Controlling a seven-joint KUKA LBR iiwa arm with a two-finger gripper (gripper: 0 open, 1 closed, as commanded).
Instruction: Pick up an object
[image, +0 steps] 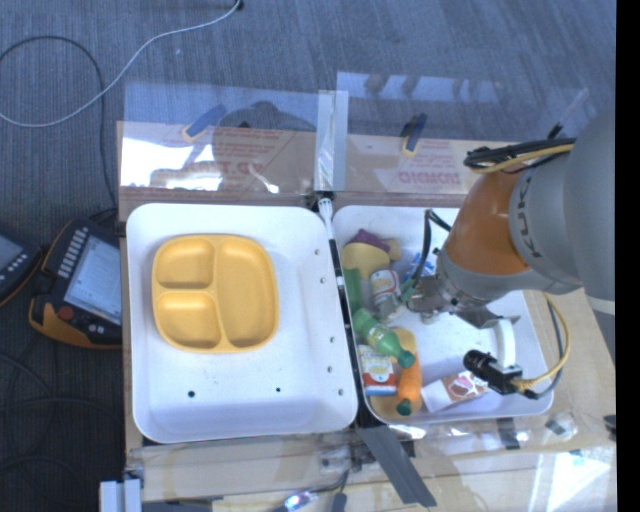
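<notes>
Fingers (408, 296) sit low in your right white bin (535, 330); you cannot tell their spread. Just beside them lie a silver can (383, 289) and green bottle (380, 335). Left bin (240, 385) holds 1 yellow divided plate (214, 292).

A yellow three-compartment plastic tray (214, 292) lies in the left shallow white bin (240, 400), while the grey arm's end effector (415, 296) reaches into the right white bin (530, 400) above a green bottle (378, 336), an orange carrot-shaped toy (408, 388) and other clutter.
</notes>
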